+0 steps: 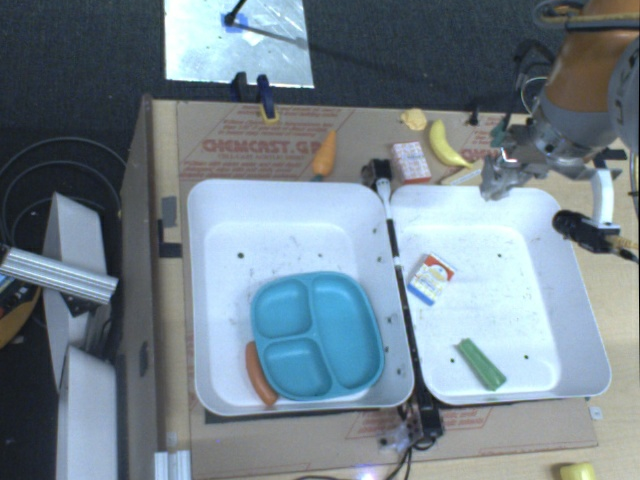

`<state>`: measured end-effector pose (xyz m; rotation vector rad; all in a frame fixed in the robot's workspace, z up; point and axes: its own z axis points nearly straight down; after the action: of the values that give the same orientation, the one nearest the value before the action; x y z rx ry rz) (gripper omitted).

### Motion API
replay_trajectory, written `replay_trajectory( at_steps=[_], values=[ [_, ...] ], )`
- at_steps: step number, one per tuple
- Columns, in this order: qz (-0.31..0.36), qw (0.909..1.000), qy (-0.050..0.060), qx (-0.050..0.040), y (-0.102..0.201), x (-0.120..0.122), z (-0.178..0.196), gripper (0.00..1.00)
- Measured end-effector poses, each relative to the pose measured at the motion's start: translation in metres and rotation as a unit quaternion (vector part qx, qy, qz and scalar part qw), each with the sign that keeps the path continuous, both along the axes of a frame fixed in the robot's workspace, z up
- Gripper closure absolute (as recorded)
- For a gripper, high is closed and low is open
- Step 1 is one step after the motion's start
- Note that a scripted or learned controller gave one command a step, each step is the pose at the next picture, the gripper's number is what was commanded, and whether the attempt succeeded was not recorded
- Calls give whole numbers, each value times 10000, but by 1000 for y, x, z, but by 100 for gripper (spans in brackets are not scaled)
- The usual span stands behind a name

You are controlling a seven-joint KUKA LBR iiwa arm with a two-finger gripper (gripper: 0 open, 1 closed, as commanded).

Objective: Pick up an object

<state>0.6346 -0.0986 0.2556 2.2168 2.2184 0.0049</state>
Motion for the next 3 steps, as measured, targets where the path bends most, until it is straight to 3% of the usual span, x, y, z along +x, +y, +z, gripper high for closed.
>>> replay_trajectory(
  at_steps=[1, 2, 3],
  values=[
    [-4, 10000, 2, -3, -38, 28, 9, 100],
    [-3, 10000, 3, -2, -85, 35, 36, 100],
    [1, 10000, 9, -2, -97, 34, 54, 100]
  ],
)
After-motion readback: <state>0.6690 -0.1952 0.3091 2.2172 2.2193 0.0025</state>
